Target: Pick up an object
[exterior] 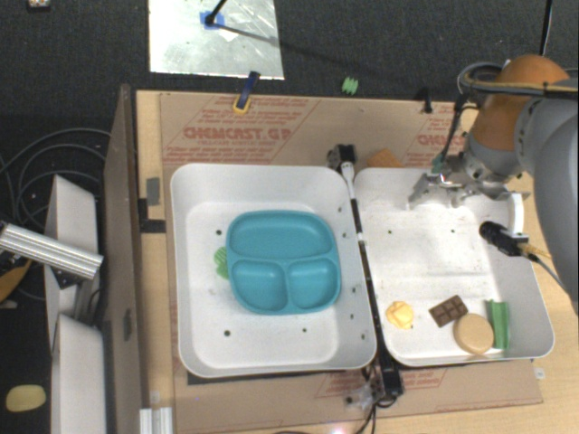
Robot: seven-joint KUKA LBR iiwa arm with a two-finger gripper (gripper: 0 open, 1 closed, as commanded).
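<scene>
In the right bin [425, 269], several small things lie near the front edge: a yellow lump [400, 314], a brown chocolate-like block [448, 311], a tan round disc [473, 334] and a green bar [498, 323] beside the disc. My gripper [441, 188] hangs over the far right part of that bin, well behind these things and apart from them, with nothing seen in it. The left bin [194, 242] holds a blue divided plate [282, 260], and a small green thing [221, 260] peeks out at the plate's left edge.
The bins sit side by side on a cardboard sheet [271, 129], with a black divider strip [357, 233] between them. An orange thing [384, 158] lies on the cardboard behind the right bin. The grey arm [543, 143] enters from the right.
</scene>
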